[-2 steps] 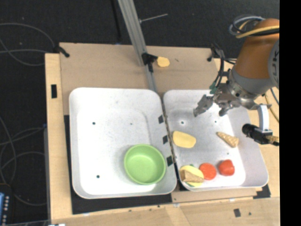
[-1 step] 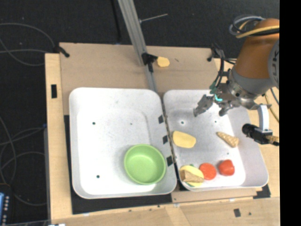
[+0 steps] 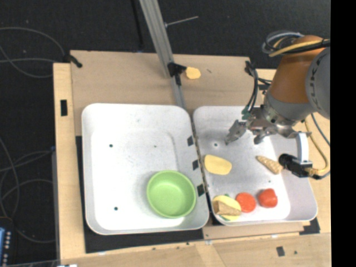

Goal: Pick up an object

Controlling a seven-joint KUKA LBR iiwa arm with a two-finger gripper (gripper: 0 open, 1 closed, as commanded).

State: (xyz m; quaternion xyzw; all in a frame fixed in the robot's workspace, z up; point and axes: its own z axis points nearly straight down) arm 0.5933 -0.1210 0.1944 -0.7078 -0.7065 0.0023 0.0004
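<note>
A grey arm with an orange band reaches in from three o'clock, its gripper [image 3: 248,133] poised over the upper part of the right bin [image 3: 218,121], fingers spread apart and holding nothing. At the gripper's seven o'clock a pale yellow piece [image 3: 217,164] lies on the bin floor; at its four o'clock rests a tan cone-shaped object [image 3: 268,163]. Along the bin's six o'clock edge sit a yellow-and-tan item [image 3: 227,207], an orange-red ball [image 3: 246,202] and a red object [image 3: 268,198]. The left bin [image 3: 117,132] holds a green bowl [image 3: 171,193] at its five o'clock corner.
</note>
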